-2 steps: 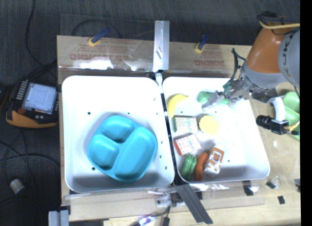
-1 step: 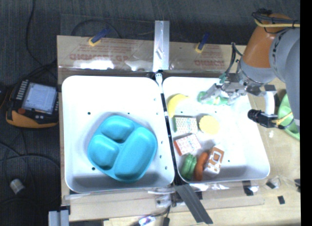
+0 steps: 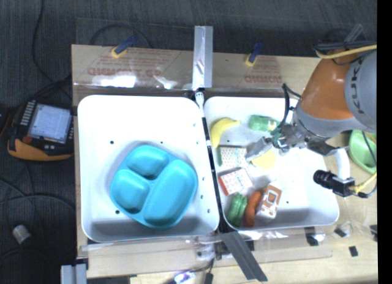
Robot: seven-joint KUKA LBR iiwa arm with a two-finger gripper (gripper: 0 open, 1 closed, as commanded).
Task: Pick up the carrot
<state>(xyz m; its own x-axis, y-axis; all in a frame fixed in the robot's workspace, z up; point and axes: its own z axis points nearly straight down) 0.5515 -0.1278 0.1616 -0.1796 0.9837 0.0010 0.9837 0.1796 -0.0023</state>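
The carrot (image 3: 251,207) is a short orange-red piece lying near the front edge of the right bin (image 3: 306,212). It sits between a green vegetable (image 3: 236,205) on its left and a small orange-and-white box (image 3: 270,199) on its right. My gripper (image 3: 260,147) hangs over the middle of the right bin, well behind the carrot and apart from it. It sits just above a yellow item (image 3: 266,160).
The right bin also holds a banana (image 3: 220,130), a green can (image 3: 262,122) and two patterned cards (image 3: 235,181). A blue divided plate (image 3: 153,183) lies in the left bin (image 3: 98,117). The arm's orange band (image 3: 327,90) overhangs the right bin's far corner.
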